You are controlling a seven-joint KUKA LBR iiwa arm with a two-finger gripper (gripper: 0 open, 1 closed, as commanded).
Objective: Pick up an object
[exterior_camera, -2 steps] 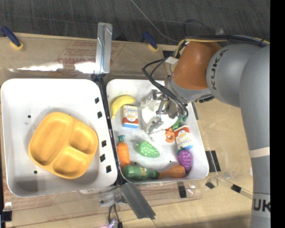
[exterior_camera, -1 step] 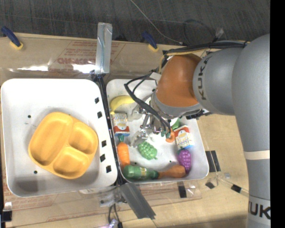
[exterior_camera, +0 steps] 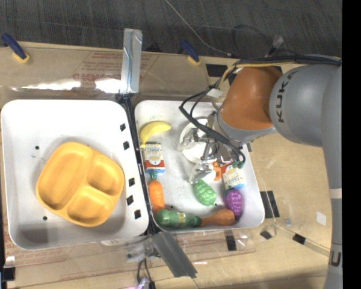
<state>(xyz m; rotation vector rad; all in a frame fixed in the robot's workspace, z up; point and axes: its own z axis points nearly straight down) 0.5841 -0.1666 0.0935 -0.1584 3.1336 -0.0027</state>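
Cables and wrist hide gripper [exterior_camera: 206, 161] fingers over the right bin [exterior_camera: 168, 110].

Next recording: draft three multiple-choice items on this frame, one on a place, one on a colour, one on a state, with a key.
1. Where does the yellow divided plastic tray lie?
A. left white bin
B. right white bin
C. on the cardboard

2. What colour is the toy grape bunch near the right bin's lower corner?
A. red
B. purple
C. blue

3. How does the yellow toy banana lie?
A. inside the yellow tray
B. standing upright on the brown cardboard
C. flat on the right bin's floor, apart from the gripper

Key: 1 A, the tray fills the left bin's middle. 2 B, the bunch is purple. 3 C, it rests near the divider, away from the gripper.
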